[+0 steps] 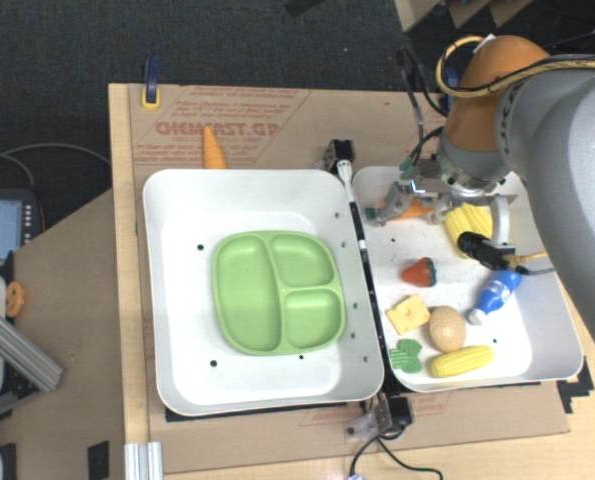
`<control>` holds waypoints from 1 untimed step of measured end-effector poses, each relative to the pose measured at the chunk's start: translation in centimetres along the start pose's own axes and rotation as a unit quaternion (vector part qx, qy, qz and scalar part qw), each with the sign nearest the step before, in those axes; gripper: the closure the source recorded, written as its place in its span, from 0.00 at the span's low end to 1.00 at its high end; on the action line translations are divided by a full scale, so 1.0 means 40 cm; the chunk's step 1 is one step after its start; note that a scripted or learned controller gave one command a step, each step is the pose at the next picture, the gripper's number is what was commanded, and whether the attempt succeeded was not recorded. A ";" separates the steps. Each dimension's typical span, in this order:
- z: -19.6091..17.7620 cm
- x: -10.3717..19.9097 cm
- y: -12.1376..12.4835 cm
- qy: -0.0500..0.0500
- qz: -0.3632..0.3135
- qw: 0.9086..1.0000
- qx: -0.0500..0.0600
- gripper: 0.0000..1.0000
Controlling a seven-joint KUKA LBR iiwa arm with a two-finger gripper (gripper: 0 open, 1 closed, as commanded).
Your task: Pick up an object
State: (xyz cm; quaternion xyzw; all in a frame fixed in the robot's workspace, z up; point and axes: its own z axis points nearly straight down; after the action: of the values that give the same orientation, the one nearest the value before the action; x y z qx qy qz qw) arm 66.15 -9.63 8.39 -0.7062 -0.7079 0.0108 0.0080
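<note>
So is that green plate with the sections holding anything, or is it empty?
Empty. All three sections of the green plate show bare green, and the toy food all lies in the other bin.

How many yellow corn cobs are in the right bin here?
2: one corn cob lies at the near edge of the right bin; the other sits at the far side under the arm's wrist. More may be hidden beneath the arm.
</note>
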 end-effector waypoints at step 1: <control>0.000 0.000 0.000 0.000 0.000 1.000 0.000 0.00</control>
State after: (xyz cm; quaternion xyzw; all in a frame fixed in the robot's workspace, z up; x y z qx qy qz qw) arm 66.15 -9.62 8.37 -0.7062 -0.7079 0.0109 0.0080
